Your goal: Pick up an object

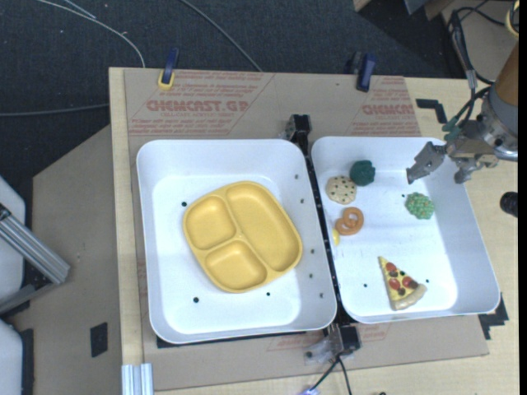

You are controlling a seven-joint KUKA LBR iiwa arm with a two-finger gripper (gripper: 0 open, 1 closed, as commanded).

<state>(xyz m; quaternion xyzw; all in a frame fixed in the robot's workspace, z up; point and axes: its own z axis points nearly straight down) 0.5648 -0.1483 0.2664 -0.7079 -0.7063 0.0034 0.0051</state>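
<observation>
Jaws stand spread with nothing between them, the gripper (pixel 445 164) hanging over the upper right of the right bin (pixel 461 299), just above the light green broccoli piece (pixel 420 206). Candidate objects all lie in that bin: a dark green piece (pixel 361 172), cookie (pixel 340 189) and orange ring (pixel 350 221) at centre frame, and a pizza slice (pixel 401 282) at lower right. Risk, as a judgement: the small rounded broccoli may roll aside if the descent is off-centre, leaving the fingers to close on air.
</observation>
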